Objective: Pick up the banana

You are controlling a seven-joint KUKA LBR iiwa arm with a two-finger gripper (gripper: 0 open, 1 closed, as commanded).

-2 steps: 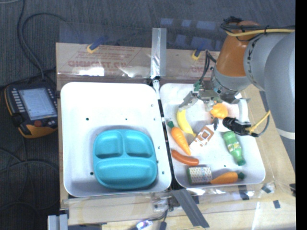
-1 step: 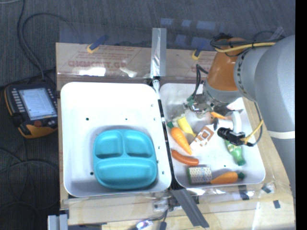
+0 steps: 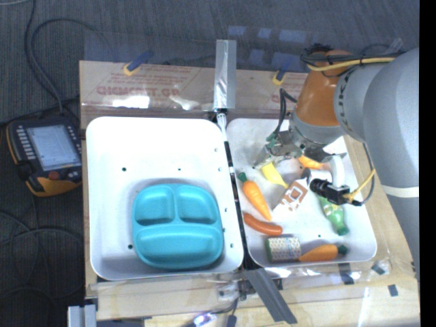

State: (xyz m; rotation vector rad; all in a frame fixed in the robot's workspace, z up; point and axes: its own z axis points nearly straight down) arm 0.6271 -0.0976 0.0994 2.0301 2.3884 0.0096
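My end effector (image 3: 281,150) sits low in the right bin (image 3: 368,240), upper-middle of the frame, right over the banana (image 3: 274,174). Can't tell if the tips are apart or together; the wrist and cabling block that spot, so I won't claim a grip. The banana lies just below the end effector, yellow, slanted, near the bin's upper-left part, w/ a carrot (image 3: 256,194) just beside it lower-left.

My guess: I'm at the reach/close stage of the pick, not yet lifting. I come in from the right w/ the wrist bent down, probably b/c the banana lies flat and needs a top-down approach.

Clutter is the risk. A small carton (image 3: 294,195) sits just right of the banana, a red pepper (image 3: 262,225) lower, a grater (image 3: 283,248) and another carrot (image 3: 319,253) at the bin's bottom edge, a green bottle (image 3: 335,218) to the right. Tight neighbours could get nudged or grabbed instead.

Left bin (image 3: 116,148) holds a blue divided tray (image 3: 178,225), well apart from the work.
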